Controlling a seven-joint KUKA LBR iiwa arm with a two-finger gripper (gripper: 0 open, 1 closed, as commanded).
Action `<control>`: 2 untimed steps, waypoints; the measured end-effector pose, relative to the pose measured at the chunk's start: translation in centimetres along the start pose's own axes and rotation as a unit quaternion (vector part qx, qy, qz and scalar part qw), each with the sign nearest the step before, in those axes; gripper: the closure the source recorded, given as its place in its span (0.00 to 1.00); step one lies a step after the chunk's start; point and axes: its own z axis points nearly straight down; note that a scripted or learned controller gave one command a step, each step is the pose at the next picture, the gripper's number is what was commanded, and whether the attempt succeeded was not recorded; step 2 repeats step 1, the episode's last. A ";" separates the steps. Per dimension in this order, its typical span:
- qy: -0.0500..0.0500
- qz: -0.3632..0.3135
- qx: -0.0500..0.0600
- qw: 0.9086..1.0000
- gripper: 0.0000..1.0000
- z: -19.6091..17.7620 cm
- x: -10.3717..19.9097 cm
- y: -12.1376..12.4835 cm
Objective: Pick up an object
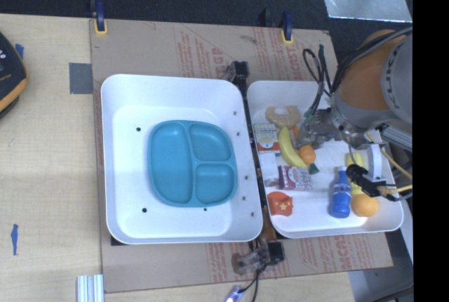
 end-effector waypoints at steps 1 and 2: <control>0.003 0.000 0.002 1.000 1.00 -9.4 9.4 1.6; 0.003 0.000 0.002 1.000 1.00 -9.4 9.4 1.6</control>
